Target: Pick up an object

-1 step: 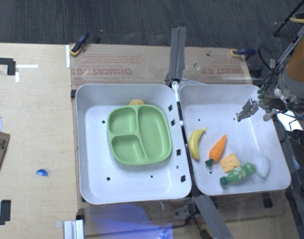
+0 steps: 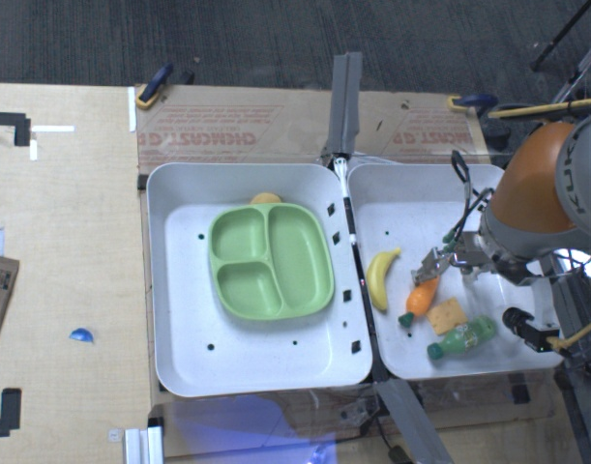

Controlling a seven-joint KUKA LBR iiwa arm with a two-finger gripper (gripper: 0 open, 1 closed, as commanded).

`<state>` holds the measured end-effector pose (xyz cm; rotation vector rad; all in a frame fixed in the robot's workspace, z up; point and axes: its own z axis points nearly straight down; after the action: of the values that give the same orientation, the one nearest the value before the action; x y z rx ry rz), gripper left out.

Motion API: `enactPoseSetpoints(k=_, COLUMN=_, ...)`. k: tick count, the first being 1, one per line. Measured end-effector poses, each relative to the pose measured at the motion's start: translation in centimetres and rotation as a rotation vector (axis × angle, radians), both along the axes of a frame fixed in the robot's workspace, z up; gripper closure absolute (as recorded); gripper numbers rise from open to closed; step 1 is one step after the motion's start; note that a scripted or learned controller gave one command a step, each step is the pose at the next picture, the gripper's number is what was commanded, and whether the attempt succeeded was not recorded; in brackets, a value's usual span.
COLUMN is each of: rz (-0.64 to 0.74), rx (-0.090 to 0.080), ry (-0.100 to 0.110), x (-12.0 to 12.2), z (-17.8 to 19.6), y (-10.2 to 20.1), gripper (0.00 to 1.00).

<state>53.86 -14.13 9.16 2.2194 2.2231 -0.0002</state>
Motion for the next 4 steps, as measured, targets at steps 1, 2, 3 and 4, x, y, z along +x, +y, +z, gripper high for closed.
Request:
enactPoseSetpoints(k=1, rz=-0.003, rx=0.0, ry=0.001, x=0.0, z=0.8, y=-0.1, gripper=1.0)
enactPoseSetpoints(k=2, rz=0.158, rx=-0.001, ry=-0.001, x=3.9, z=2.3, y=1.9, gripper=1.0)
enactPoseSetpoints(k=3, rz=-0.1, rx=-0.001, ry=0.002, x=3.4, z=9.9, y=8.5, gripper=1.0)
enactPoseSetpoints(k=4, rz=-0.089, rx=-0.001, ry=0.004, x=-0.1, z=6.4, y=3.8, gripper=1.0)
